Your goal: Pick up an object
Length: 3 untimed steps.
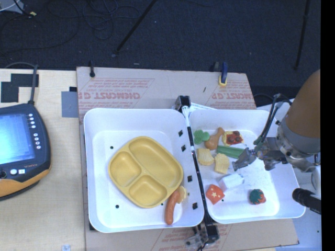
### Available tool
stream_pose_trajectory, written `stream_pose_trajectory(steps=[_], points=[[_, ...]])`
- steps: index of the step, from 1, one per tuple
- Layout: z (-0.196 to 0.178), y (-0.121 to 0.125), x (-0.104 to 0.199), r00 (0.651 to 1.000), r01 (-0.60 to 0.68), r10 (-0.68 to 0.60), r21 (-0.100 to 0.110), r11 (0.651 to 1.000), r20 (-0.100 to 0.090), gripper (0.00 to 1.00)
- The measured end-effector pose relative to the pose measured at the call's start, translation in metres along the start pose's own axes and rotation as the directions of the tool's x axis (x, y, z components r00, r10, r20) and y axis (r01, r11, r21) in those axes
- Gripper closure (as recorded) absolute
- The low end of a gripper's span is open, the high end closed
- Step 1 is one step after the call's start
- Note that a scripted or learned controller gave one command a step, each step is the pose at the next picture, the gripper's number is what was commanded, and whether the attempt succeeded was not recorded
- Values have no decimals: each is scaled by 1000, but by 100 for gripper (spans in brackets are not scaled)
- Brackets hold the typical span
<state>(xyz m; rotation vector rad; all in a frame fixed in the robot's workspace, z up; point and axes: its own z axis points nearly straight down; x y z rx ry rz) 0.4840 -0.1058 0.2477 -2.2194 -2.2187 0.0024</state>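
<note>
The right bin [285, 205] holds several toy foods: a green leafy piece [201, 136], a tan drumstick [214, 139], a red and yellow piece [233, 137], a long green piece [229, 151], two pale yellow chunks [205, 157] [222, 164], a white block [232, 181], a red piece [214, 193] and a green and red ball [256, 196]. My gripper [243, 160] reaches in from the right and hovers low over the bin's middle. It is just above the white block and beside the long green piece. Nothing visibly hangs from it.
The left bin [97, 140] carries a yellow divided plate [145, 170], with an orange sausage [171, 209] by its lower right corner. A divider wall [189, 161] separates the bins. A teach pendant [21, 145] lies far left on the bench.
</note>
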Motion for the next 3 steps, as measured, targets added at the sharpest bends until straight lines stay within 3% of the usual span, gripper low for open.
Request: stream_pose_trajectory(steps=[1, 2, 3], points=[[-10, 0, 0, 1000, -1, 1, 2, 1000, -1, 100], [-68, 16, 108, 1000, 10, -10, -6, 1000, -3, 100], [-100, -4, 156, 1000, 5, -5, -3, 1000, -1, 100]])
